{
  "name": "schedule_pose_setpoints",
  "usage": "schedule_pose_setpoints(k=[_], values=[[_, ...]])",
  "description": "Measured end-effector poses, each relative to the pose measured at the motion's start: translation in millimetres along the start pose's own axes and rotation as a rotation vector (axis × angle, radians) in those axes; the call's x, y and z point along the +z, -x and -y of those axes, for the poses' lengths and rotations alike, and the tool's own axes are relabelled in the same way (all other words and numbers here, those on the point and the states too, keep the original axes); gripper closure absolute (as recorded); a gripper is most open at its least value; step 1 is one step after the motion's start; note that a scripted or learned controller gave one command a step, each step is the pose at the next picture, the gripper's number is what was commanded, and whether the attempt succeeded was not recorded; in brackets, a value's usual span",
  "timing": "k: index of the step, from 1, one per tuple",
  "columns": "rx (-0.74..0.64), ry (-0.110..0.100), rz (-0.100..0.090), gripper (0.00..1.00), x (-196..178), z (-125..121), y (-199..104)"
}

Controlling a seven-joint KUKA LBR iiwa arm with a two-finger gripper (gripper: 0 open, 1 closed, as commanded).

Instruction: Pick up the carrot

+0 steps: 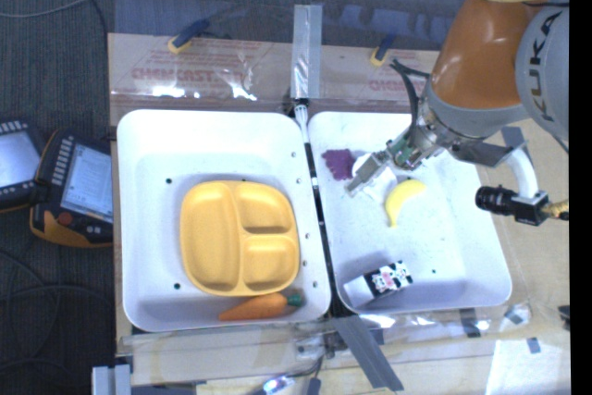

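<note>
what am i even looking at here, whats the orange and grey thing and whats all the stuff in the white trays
The orange and grey thing is a robot arm, reaching in from the right. The one camera sits above the bench and looks down at a slant. At the arm's end is its gripper, which hovers over the right bin, beside a purple item and a banana. Nothing shows between its fingers. A small black and white object lies near that bin's front. The left bin holds a yellow divided plate, and the carrot, which the arm is meant to pick up, lies along the front edge of that bin, below the plate. Left of the bench lies a handheld control unit.
</note>
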State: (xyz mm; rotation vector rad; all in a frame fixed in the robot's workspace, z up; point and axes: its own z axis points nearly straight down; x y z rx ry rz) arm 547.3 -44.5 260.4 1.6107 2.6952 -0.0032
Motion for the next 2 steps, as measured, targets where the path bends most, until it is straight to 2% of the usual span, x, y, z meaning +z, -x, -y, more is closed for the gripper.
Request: schedule_pose_setpoints(k=[1,2], values=[[0.0,-0.001,0.001,1.0,-8.7,-0.4,0.4],[0.0,-0.001,0.001,0.0,-8.6,-0.4,0.3]])
